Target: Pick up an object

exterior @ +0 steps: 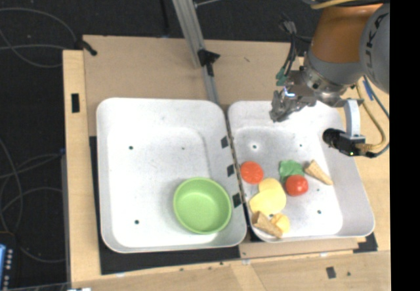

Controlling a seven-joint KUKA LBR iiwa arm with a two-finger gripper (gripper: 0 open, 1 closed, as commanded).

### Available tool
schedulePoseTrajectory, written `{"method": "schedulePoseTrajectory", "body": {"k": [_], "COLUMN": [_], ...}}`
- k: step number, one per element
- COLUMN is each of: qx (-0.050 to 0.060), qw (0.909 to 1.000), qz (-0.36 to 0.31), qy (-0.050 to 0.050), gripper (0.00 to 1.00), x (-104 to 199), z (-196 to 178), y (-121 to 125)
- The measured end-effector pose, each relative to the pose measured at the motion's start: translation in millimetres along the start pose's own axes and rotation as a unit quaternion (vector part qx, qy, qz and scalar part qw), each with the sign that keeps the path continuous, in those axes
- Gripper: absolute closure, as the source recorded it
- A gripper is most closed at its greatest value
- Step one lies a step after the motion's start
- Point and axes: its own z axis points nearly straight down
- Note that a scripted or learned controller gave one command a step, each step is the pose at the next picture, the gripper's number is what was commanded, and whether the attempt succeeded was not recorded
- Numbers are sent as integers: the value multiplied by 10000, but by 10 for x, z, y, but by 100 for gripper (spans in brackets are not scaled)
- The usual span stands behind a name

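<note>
The claw hangs in the upper right of the frame, over the far edge of the right bin. Its dark tips point down toward the bin's upper left corner, but they are small and blurred, so I cannot tell how they stand, and nothing shows between them.

The things to pick lie clustered lower in that bin, well apart from the claw. An orange round piece sits near the bin's left wall. Just right of it lie a green piece, a red round piece touching it, and a tan wedge. Below them a pale yellow piece rests above a tan and yellow bit at the bin's lower left corner.

The left bin holds a green bowl, upright, near its lower right corner.
</note>
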Motion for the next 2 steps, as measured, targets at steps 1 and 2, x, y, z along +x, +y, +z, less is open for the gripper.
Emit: {"method": "schedulePoseTrajectory", "body": {"k": [1, 2], "qx": [-6, -3], "qw": [10000, 10000], "qz": [-18, -14], "qy": [14, 13], "gripper": [100, 100], "x": [563, 965], "z": [-25, -14], "y": [-152, -378]}}
